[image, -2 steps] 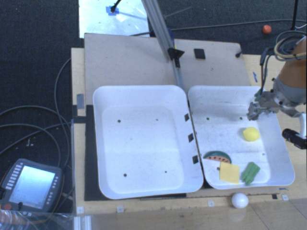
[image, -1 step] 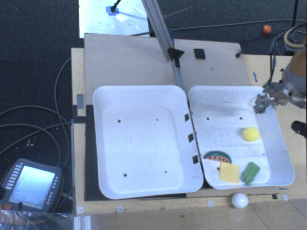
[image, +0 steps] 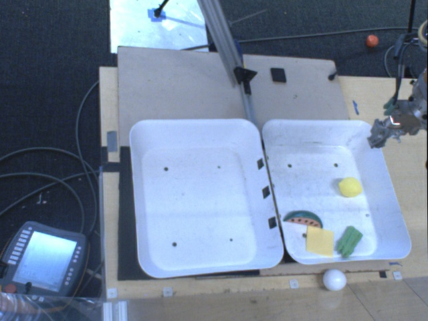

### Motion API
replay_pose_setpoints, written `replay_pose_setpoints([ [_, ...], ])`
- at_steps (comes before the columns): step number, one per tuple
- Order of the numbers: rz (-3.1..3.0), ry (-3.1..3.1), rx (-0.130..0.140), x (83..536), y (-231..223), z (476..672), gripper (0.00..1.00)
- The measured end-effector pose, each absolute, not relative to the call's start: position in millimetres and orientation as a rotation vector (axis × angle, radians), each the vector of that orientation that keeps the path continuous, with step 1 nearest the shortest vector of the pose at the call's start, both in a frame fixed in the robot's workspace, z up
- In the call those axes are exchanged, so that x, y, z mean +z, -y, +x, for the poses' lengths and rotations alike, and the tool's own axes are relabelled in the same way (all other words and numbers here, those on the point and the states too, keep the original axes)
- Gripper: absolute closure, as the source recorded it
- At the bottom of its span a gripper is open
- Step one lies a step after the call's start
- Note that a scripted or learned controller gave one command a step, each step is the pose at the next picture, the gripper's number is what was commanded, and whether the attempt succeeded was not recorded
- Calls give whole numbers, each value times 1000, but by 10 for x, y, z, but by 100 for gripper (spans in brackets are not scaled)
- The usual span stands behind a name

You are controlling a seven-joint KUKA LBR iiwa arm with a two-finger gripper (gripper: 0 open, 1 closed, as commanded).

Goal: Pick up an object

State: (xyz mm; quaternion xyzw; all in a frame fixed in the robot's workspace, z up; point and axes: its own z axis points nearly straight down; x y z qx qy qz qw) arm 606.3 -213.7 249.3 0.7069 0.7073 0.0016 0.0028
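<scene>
The right bin (image: 374, 159) holds a small yellow ball (image: 350, 187), a watermelon-slice toy (image: 303, 218), a yellow square block (image: 320, 241) and a green piece (image: 348, 240), all in its near half. My gripper (image: 382, 134) hangs at the far right edge of that bin, well above and to the right of the yellow ball, apart from every object. Nothing shows between its fingers.
The left bin (image: 144, 179) sits beside the right one, joined at a black-clipped seam (image: 266, 191). A white ball (image: 334, 279) lies on the bench in front of the right bin. A slanted metal pole (image: 224, 35) crosses the back. A teach pendant (image: 43, 256) rests at lower left.
</scene>
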Motion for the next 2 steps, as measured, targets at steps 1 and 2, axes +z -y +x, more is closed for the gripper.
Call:
replay_pose_setpoints([
  [1,2217,-2226,2,2416,1642,6054,100],
  [2,2216,-2227,2,2319,1088,6080,100],
])
